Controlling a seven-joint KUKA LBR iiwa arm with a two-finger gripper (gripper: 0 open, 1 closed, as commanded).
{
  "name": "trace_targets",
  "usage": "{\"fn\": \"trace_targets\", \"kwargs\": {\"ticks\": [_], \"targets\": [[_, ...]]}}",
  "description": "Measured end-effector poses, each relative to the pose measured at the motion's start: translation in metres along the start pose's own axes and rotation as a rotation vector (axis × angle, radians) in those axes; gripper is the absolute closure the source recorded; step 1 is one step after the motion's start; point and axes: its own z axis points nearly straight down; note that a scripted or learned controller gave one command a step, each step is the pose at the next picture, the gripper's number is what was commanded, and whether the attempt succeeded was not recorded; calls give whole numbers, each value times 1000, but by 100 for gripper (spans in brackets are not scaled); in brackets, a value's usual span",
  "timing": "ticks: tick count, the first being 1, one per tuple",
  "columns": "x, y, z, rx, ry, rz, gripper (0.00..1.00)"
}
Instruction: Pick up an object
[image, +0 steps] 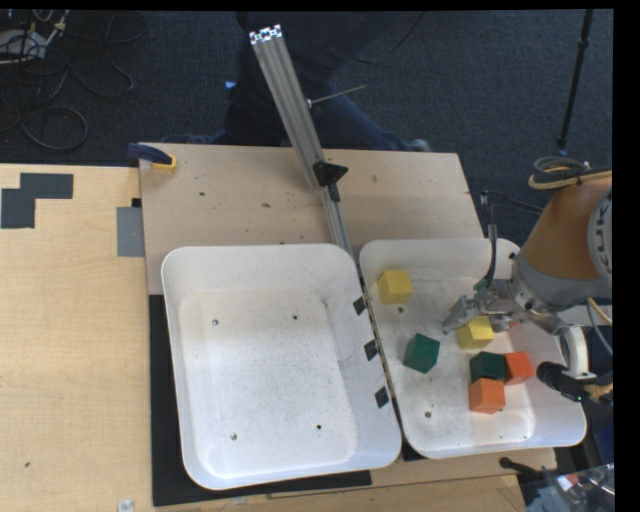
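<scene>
While the arm reaches into the right-hand bin (560, 425), the likeliest target is the small yellow block (476, 333), which lies directly under the gripper (478, 312). Its metal fingers reach down to the block's upper edge, but whether they are spread, closed, or already gripping it cannot be told from this slanted view, so no hold can be claimed. Judging by that placement, the program has probably lined the tool over this block to pinch it from above.

Just below the yellow block sit a dark green cube (488, 366), an orange cube (518, 367) touching its right side, and a second orange cube (487, 396) touching it from below; this tight cluster leaves little room for fingers, which may be why the freer yellow one is addressed. Left of the yellow block, apart from it, rests another green cube (421, 352), and up-left stands a larger yellow cube (394, 286) near the bin's divider side. Beyond that divider lies the left-hand bin (190, 300)
</scene>
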Motion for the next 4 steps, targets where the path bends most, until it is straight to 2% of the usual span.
{"fn": "trace_targets", "kwargs": {"ticks": [1,2,3,4], "targets": [[-1,-1,-8,3,1,7,100],[-4,1,-71,17,1,0,100],[-6,1,-101,19,2,0,100],[42,-4,-95,24,5,-3,100]]}}
